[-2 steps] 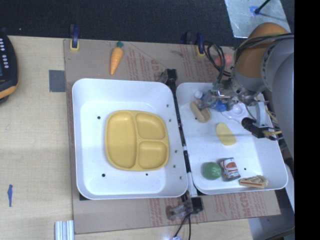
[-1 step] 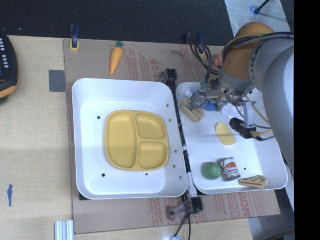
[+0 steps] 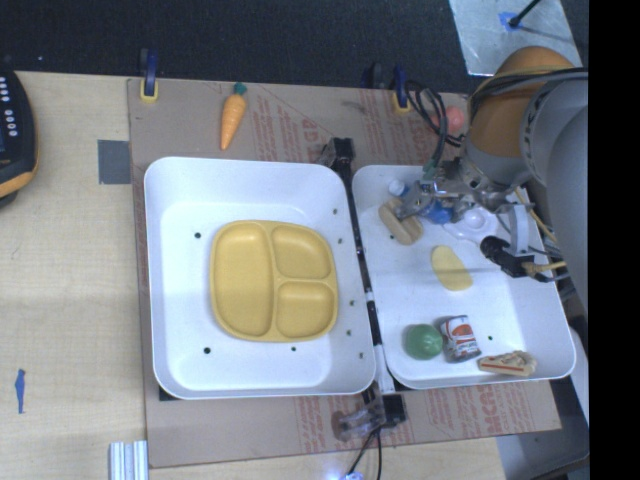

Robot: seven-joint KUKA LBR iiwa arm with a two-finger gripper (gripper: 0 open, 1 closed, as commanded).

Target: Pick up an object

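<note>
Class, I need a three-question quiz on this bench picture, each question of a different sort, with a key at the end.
1. True or false: the yellow divided tray lies in the left bin.
2. Multiple choice: the toy carrot lies A) in the left bin, B) in the right bin, C) on the brown board behind the bins.
3. Fill in: the green ball sits right beside a small ____.

Key: 1 true; 2 C; 3 can.
</note>
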